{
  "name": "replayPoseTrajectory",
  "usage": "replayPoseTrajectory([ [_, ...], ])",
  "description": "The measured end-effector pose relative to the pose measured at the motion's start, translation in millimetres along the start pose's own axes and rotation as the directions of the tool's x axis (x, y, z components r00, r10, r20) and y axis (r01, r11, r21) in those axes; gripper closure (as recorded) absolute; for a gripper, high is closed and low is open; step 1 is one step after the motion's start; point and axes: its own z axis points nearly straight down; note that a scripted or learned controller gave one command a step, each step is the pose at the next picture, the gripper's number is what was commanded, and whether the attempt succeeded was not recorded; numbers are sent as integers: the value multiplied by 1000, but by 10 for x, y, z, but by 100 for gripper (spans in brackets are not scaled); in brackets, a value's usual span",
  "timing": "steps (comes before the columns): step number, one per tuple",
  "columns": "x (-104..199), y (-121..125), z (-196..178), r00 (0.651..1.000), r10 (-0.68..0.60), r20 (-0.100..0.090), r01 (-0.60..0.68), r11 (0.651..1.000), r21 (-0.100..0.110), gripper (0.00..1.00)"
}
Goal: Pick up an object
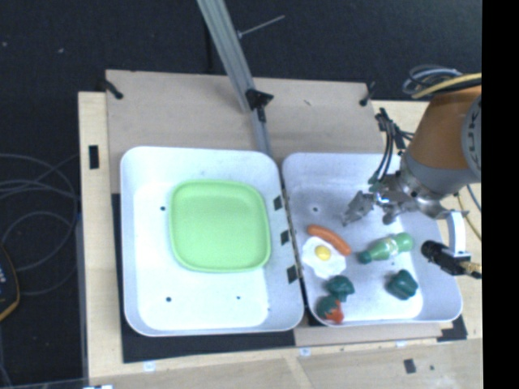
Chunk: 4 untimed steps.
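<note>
In the right bin (324, 177) lie several toy foods: an orange sausage (328, 238), a fried egg (322, 256), a green bottle (387, 248), a dark green pepper (401, 284), a green broccoli piece (339, 285) and a small red-and-green piece (330, 308). My gripper (374, 207) hangs over the upper middle of that bin, above and right of the sausage. Its fingers are spread open with nothing between them.
The left bin (146, 298) holds a light green square plate (219, 224). A grey pole (231, 51) slants down to the bins' shared edge. The arm's orange band (442, 132) is at the right. Black cables lie off the bench at left.
</note>
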Motion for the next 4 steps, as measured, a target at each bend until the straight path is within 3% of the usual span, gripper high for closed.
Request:
replayPoseTrajectory([
  [1, 49, -14, 577, 1000, -1, 1, 1, 1000, -7, 0],
  [2, 42, 0, 446, 1000, 0, 1, 0, 1000, -12, 100],
  [4, 80, 15, -554, 1000, -2, 1, 2, 1000, -10, 100],
])
